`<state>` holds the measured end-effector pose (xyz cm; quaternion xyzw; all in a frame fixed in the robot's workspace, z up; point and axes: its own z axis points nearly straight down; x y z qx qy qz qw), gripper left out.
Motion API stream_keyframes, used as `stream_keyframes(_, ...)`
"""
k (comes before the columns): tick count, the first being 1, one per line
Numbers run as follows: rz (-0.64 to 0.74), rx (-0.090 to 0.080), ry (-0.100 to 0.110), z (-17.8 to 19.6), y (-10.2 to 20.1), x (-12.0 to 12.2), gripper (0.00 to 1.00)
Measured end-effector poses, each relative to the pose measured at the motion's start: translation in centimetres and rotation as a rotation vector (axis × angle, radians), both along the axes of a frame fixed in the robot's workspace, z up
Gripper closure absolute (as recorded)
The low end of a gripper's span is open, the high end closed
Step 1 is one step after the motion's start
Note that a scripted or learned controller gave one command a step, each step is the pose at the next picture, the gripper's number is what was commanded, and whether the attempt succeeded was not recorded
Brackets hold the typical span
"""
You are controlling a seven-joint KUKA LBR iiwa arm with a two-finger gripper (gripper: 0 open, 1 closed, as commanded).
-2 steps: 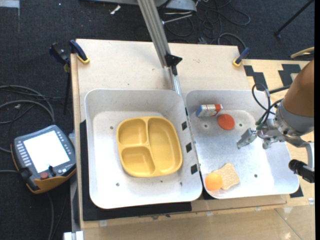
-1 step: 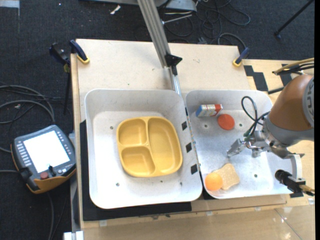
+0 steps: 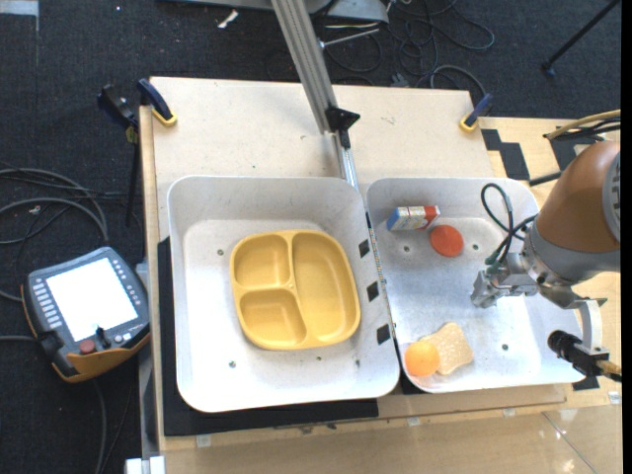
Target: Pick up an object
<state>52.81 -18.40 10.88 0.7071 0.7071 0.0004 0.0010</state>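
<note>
With the gripper low in the right bin, jaw state I cannot tell, best target is the red disc just up-left, well apart from the 2 corner items.

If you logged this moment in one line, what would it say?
task: pick up object | gripper: over right bin, holding nothing | nearest: red ball | yellow tray: left bin

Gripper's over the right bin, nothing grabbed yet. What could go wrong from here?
1. The gripper sits above bare floor of the right bin, apart from every item, so a straight descent likely grabs nothing.
2. The orange ball touches the cracker by the bin's near rim; a pick there may nudge both.
3. The red disc lies flat and could slip.
</note>
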Motion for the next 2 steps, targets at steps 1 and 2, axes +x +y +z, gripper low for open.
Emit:
stream_keyframes(1, 0.003, -0.001, -0.003, 4.3, 0.4, 0.1, 1.0)
stream_keyframes(2, 0.003, -0.001, -0.004, 8.7, 0.9, 0.2, 1.0)
